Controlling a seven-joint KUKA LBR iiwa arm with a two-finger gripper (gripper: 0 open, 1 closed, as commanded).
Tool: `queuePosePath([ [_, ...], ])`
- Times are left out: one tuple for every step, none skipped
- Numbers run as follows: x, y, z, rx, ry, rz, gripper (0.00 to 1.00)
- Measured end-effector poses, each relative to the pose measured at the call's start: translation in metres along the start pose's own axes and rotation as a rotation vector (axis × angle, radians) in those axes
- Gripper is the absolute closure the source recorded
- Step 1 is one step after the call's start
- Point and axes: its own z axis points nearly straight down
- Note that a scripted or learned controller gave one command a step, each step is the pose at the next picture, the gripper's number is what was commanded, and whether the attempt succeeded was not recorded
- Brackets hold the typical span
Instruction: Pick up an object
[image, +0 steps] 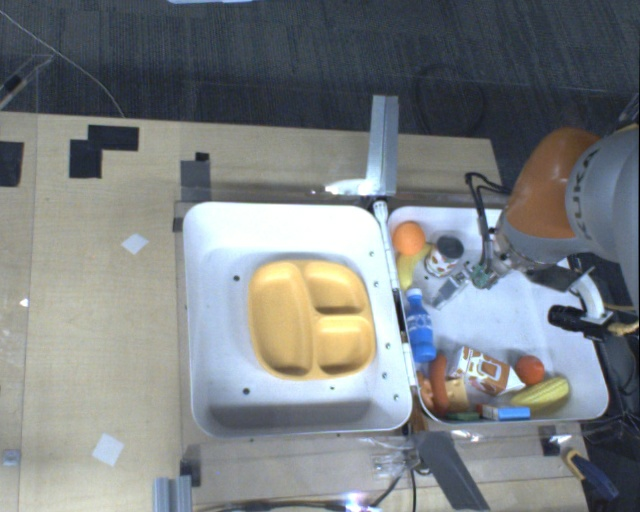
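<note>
The right bin (570, 345) holds several small things. An orange ball (408, 238) and a yellow piece (405, 268) lie at its far left corner. A blue bottle (419, 326) rests along the left wall. At the near edge sit a printed snack packet (478, 372), a red ball (530, 369), a yellow corn-like piece (541, 392), a blue marker (514, 412) and an orange-red piece (437, 386). My gripper (447, 285) hangs low in the bin's far left part, just right of the yellow piece and above the bottle. No object is visible in it.
The left bin (215, 300) carries a yellow divided tray (308, 318). A dark round thing (449, 246) lies next to the orange ball. Bare white floor shows in the middle of the right bin. The grey and orange arm (560, 200) covers its far right corner.
</note>
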Motion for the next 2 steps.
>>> queuePosePath([
  [-0.069,0.030,0.001,0.013,0.013,0.114,0.00],
  [-0.021,-0.017,0.000,0.003,-0.001,0.096,0.00],
])
